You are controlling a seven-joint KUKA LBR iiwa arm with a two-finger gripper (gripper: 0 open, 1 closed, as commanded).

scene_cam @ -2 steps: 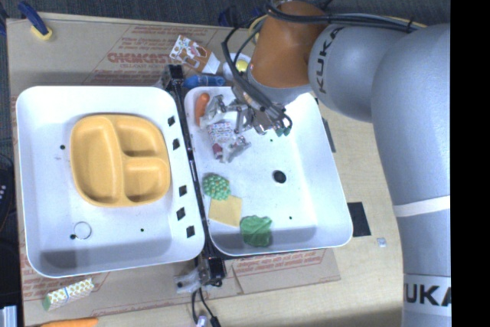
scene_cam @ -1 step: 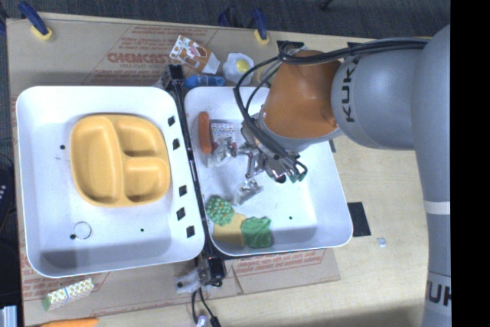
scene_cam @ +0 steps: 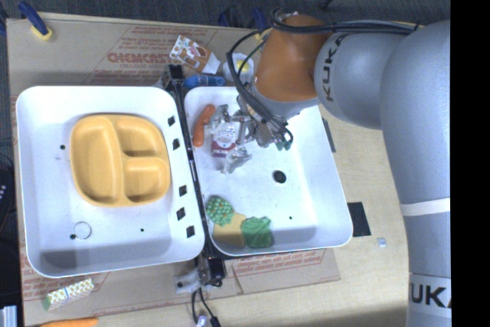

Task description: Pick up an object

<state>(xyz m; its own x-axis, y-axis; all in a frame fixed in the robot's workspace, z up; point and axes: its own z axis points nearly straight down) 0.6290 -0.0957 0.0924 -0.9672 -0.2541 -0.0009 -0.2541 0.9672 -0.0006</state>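
While the arm (scene_cam: 360,80) hangs low over the right bin (scene_cam: 318,188), its gripper (scene_cam: 243,135) sits right at a crumpled silver-and-red wrapper (scene_cam: 227,140) in the bin's upper-left part; can't tell how wide the claw is or if it has the wrapper, wrist hardware blocks it. An orange sausage-shaped toy (scene_cam: 203,124) lies just left of the wrapper, near the bin wall. Green items (scene_cam: 239,222) sit at the bin's near edge, well apart. Left bin (scene_cam: 38,165) has a yellow divided tray (scene_cam: 120,158). Best approach, as I judge it: centre over the wrapper's bulk, keep clear of the orange toy and the wall, close firmly since foil crumples and slips, lift straight up slowly
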